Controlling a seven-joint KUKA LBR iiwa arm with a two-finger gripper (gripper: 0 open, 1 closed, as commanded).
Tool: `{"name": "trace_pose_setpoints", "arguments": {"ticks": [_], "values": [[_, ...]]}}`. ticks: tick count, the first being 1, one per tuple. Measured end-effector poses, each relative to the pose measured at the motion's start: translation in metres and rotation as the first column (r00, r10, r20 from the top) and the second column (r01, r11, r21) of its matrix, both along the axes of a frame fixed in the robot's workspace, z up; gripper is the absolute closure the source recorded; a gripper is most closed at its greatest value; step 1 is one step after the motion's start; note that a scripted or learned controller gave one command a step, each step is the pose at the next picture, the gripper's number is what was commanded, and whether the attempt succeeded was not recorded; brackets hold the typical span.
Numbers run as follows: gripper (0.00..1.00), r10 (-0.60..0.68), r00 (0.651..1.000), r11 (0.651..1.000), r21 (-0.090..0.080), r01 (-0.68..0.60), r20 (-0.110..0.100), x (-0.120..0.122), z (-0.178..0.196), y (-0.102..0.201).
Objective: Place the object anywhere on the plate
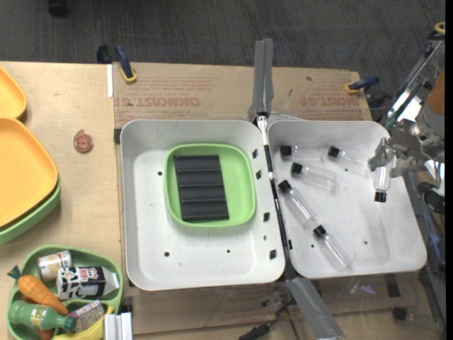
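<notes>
My pincer (383, 163) grips a clear vial (381, 181) upright above the right bin (396, 261), apart from the green plate (244, 190).

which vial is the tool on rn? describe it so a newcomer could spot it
Start at the right white bin, then its right wall, where the tool hangs. The vial there is upright between its fingers, black cap down. The other clear, black-capped vials lie flat on the bin floor.

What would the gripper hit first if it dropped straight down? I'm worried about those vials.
Likely the bare floor of the right bin; the gripper appears to hold a vial, whose black cap would touch first. Depth is uncertain.
</notes>
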State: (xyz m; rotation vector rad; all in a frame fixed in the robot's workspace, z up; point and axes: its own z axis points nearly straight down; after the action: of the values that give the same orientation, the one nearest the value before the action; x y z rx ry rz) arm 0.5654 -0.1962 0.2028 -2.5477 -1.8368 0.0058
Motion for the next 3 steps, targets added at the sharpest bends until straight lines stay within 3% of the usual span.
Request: {"name": "trace_pose_setpoints", "arguments": {"ticks": [1,2,3], "values": [[0.00,0.000,1.000,1.000,0.000,0.000,0.000,0.000,0.000,0.000],[0.00,-0.323,0.946,0.946,0.001,0.323,-0.002,-0.053,0.001,-0.012],[0.00,-0.361,0.932,0.932,0.000,0.361,-0.001,-0.084,-0.010,0.025]]}}
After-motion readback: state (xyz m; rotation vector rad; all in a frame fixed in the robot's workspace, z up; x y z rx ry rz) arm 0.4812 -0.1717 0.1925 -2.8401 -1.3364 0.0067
